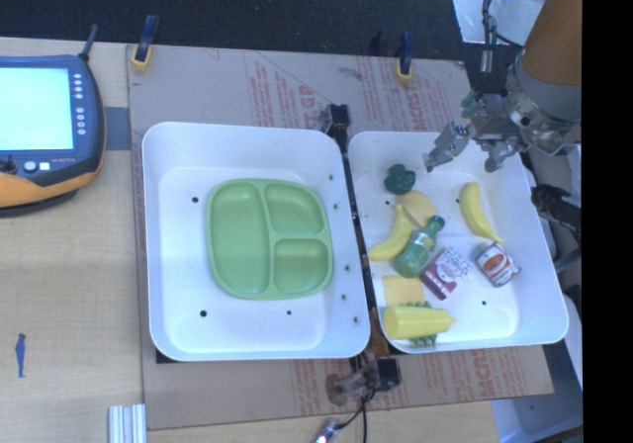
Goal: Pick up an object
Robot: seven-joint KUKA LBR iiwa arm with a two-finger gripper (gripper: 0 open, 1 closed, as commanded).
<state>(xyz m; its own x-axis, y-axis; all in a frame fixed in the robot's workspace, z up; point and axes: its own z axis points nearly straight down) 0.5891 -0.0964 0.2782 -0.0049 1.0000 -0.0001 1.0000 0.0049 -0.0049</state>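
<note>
Gripper hovers above the right bin's far end — fingers spread wide, holding nothing. Nearest objects below — green toy and banana — lie apart.

Grey arm with orange band, black cables, metal two-finger gripper.

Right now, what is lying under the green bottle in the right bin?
The green bottle lies across a yellow banana, which pokes out to its lower left. A paler yellow piece shows just above it. Whatever else sits beneath the bottle is covered.
</note>
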